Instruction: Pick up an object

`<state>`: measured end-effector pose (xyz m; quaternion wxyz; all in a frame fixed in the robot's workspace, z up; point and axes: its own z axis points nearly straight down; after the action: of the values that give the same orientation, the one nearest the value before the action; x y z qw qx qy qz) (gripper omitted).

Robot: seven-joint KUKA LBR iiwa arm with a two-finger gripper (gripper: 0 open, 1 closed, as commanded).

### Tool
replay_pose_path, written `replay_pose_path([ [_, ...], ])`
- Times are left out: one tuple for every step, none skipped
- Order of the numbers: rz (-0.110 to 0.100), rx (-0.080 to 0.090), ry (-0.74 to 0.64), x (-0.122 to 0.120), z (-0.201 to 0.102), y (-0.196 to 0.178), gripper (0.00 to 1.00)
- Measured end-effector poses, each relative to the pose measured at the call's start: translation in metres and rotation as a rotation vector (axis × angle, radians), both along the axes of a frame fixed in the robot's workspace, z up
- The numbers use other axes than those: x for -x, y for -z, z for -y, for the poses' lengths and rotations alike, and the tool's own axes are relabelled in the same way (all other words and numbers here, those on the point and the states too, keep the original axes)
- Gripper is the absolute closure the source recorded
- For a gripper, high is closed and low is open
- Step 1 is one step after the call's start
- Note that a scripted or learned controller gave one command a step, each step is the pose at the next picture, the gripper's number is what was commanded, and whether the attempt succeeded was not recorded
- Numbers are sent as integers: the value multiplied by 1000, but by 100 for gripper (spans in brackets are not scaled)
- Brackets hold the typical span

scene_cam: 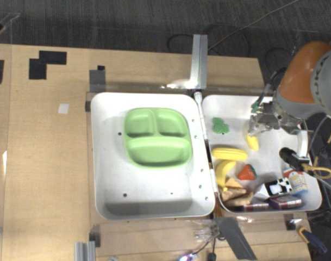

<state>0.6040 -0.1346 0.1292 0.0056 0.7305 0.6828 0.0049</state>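
My gripper (pixel 256 128) hangs over the back part of the right bin (pixel 230 105), reaching in from the right. A small yellow piece (pixel 253 142) sits directly under its tip, touching it or nearly so. Whether the piece is held is unclear. A small green toy (pixel 220 126) lies to the gripper's left. Nearer the front lie a yellow banana (pixel 229 154) and a red strawberry-like toy (pixel 246 172).
The left bin (pixel 108 189) holds a green divided plate (pixel 156 136). Along the right bin's front edge sit a brown item (pixel 236 192), a black-and-white toy (pixel 278 187), a small bottle (pixel 296 181) and a dark tube (pixel 285 203). A metal post (pixel 199 58) rises behind the bins.
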Motion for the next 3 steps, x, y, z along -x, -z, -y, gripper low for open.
replay_pose_path([
  [0,0,0,0,0,0,0],
  [-3,0,-41,-13,-9,40,0],
  [4,-2,-42,-15,-10,27,100],
])
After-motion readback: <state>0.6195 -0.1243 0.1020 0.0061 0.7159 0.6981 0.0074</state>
